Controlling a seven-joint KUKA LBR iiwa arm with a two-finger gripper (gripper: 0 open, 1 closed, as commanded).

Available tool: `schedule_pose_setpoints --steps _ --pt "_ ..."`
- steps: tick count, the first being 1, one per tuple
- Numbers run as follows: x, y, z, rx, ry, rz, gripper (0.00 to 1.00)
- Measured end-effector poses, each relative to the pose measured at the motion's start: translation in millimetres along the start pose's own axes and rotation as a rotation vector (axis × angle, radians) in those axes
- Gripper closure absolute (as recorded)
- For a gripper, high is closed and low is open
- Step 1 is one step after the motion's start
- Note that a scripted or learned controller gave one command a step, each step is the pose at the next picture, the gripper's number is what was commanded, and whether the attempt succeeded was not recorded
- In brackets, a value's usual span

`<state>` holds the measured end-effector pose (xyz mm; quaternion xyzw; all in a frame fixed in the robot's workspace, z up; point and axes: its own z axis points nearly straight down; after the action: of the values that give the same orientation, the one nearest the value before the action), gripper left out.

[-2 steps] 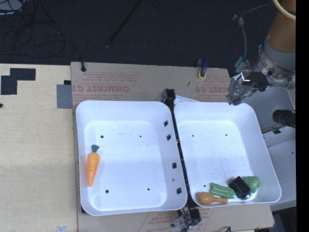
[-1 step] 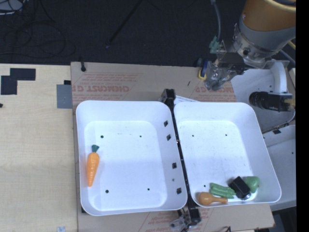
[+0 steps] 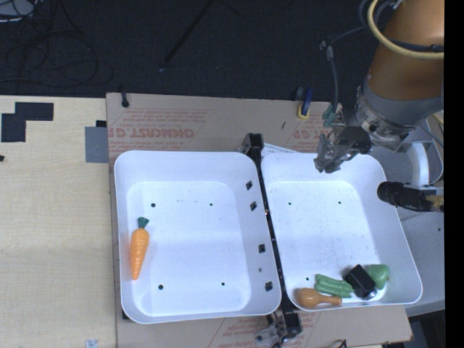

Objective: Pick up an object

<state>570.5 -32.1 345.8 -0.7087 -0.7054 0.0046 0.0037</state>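
tool (image 3: 328,162) poised above the far edge of the right bin (image 3: 326,216), nothing seen between its tips; whether apart or together cannot be told at this angle. candidate objects clustered in the near corner of the same bin: black block (image 3: 360,281), green pea pod (image 3: 333,286), a second green piece (image 3: 378,272) and an orange-tan pear-shaped toy (image 3: 316,298), all touching or overlapping. toy carrot (image 3: 138,247) lying alone by the left wall of the left bin (image 3: 181,165), well apart from the tool.

likely failure: descent into the cluster, closing on two items at once or pinching against the curved bin wall. smooth, rounded plastic shapes, prone to slipping out sideways. glossy, shallow bins with rounded corners. plain cardboard beneath on the bench (image 3: 51,216).
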Motion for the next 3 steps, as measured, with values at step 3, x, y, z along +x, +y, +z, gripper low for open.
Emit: schedule_pose_setpoints --steps 3 --pt "116.8 71.9 29.0 0.005 -0.002 -0.003 1.0"
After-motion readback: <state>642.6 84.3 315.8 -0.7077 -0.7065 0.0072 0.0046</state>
